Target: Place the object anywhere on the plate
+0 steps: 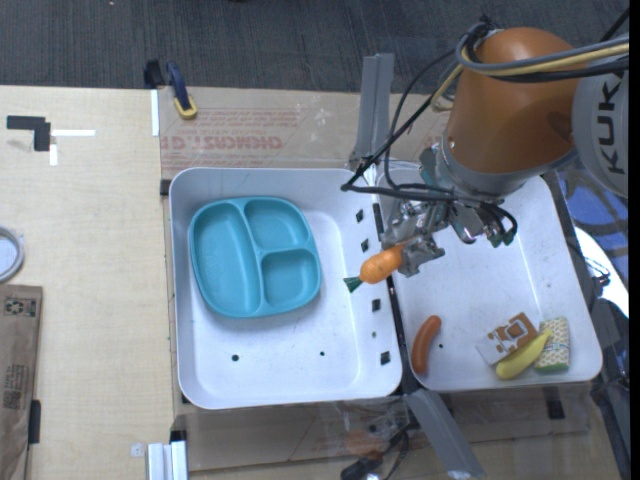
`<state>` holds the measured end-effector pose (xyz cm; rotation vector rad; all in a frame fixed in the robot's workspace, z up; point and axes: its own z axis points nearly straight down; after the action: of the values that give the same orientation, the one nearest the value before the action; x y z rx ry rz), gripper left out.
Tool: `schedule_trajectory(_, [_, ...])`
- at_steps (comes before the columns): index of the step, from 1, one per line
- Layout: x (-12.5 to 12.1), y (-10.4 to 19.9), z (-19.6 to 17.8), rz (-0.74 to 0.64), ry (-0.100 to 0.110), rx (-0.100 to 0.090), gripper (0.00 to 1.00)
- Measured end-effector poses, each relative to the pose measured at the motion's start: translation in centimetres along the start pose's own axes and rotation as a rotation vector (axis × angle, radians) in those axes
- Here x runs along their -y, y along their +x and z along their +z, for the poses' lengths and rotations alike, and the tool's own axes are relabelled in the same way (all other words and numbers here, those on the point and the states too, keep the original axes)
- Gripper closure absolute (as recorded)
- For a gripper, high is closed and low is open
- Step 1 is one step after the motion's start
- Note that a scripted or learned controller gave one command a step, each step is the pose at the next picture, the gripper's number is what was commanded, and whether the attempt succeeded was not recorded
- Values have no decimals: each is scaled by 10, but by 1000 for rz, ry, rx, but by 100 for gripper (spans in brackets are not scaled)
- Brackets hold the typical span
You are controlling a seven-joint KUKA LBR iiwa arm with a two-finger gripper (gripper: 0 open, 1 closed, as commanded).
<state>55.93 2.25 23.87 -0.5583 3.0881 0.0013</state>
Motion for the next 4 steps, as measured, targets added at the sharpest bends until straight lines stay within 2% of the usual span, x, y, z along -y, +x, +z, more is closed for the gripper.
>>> schedule_trajectory(1, [44,47,1,227,1,-2,100])
schedule_trajectory(2, [114,-37,3,263,1,1,100])
schedule_trajectory(3, [23,-71,15,186,0,-1,100])
schedule_trajectory(4, [-38,-110,14,232,1,2,100])
